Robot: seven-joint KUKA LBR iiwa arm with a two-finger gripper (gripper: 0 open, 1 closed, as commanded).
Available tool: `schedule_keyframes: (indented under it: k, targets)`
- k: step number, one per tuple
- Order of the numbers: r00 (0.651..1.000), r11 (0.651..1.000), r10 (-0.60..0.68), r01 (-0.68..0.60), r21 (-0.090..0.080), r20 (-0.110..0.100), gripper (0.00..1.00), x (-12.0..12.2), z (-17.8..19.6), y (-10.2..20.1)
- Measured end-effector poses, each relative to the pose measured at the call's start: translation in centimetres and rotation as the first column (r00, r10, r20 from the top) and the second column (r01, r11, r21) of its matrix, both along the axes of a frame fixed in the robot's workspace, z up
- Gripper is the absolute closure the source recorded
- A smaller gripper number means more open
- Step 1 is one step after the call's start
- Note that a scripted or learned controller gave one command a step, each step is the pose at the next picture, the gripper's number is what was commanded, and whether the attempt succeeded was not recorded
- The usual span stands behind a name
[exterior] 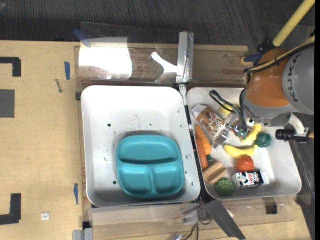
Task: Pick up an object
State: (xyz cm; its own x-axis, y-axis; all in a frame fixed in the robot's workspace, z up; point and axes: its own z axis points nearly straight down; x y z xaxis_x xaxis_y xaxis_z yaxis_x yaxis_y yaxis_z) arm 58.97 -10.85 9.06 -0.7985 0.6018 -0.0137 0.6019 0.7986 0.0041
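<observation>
A: Objects for the pick sit heaped in the right bin [292,176]; how do the two bins compare?

B: Left bin [100,114] holds one big thing, a teal divided tray [149,165], lying flat toward the near side; the right bin is crowded.

A: And the arm?

B: Grey arm with its orange band [267,86] reaches in from the right, over the far part of the right bin; the gripper [235,129] hangs low among the items, near the bin's middle.

A: What lies closest to it?

B: A printed snack packet [210,121] just to its left; a yellow banana [241,150] just below it, with another yellow piece [254,132] on its right; I cannot tell whether any of them touches the gripper.

A: Are the jaws spread or pressed together?

B: Cannot tell; cables and metal parts blur together there, and nothing is plainly pinched.

A: The rest, going smaller?

B: An orange carrot [203,146] along the left wall; a tan block [214,172] below it; a red tomato [245,163]; a black-and-white box [249,179] near the front; green broccoli [224,187] at the front edge; a small dark green piece [264,141] by the banana's right end.
</observation>
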Motion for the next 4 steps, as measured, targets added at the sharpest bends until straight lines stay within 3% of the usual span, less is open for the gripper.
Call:
schedule_keyframes:
  k: [1, 2, 3, 4]
  targets:
    - [0.998, 0.998, -0.066, 0.067, 0.002, -0.008, 0.0, -7.3, -0.2, -3.7]
    - [0.994, 0.994, -0.111, 0.111, 0.006, -0.002, 0.0, 0.7, -0.2, 1.0]
    - [0.989, 0.991, -0.13, 0.13, 0.005, -0.065, 0.0, 3.8, -0.5, 0.4]
    - [0.988, 0.992, -0.129, 0.13, 0.001, -0.087, 1.0, 3.2, -0.1, 0.3]
